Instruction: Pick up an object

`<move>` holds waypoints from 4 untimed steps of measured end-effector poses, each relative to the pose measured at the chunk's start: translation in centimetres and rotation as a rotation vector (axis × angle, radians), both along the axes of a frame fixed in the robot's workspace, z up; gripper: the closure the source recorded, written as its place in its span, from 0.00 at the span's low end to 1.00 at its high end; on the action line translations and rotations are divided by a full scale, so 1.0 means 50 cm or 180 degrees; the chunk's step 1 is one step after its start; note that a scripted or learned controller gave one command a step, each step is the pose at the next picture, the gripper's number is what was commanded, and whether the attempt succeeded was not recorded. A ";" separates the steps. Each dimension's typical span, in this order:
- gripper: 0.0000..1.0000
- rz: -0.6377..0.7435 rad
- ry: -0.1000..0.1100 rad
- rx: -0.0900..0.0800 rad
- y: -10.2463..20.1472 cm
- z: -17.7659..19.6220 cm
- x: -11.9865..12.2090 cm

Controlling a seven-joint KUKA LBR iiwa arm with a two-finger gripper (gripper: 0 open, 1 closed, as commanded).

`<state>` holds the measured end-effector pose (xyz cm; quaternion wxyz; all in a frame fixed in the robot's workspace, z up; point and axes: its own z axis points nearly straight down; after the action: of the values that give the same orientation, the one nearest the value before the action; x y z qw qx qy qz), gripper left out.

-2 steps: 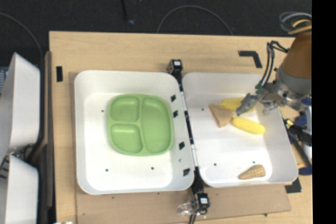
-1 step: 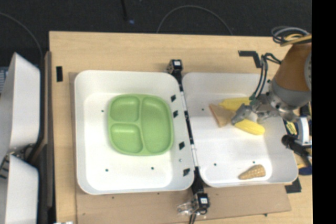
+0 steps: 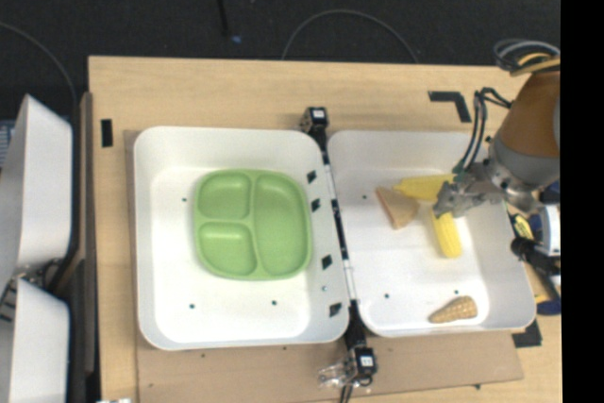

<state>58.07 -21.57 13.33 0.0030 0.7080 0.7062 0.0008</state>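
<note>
In the right bin (image 3: 491, 311) lie a yellow corn cob (image 3: 447, 235), a yellow wedge (image 3: 422, 189), a tan slice-shaped piece (image 3: 397, 208) and a tan ice cream cone (image 3: 454, 310). My gripper (image 3: 454, 199) hangs over the bin's right half, just above the upper end of the corn cob and beside the yellow wedge. Its grey body hides the tips. Nothing is seen lifted off the bin floor.
The left bin (image 3: 160, 297) holds a green divided plate (image 3: 253, 224). Black clips run along the seam between the bins (image 3: 332, 231). Cables and the orange-banded arm (image 3: 533, 123) crowd the right edge. A white box (image 3: 38, 193) stands at the far left.
</note>
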 end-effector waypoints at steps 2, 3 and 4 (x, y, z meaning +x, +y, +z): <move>1.00 0.0019 0.0001 0.0004 -0.005 0.203 0.020; 1.00 0.0023 -0.0001 0.0003 -0.008 0.285 0.022; 1.00 0.0021 0.0015 0.0006 0.069 0.273 -0.003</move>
<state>57.92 -18.11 27.00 0.0007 0.7057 0.7085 -0.0002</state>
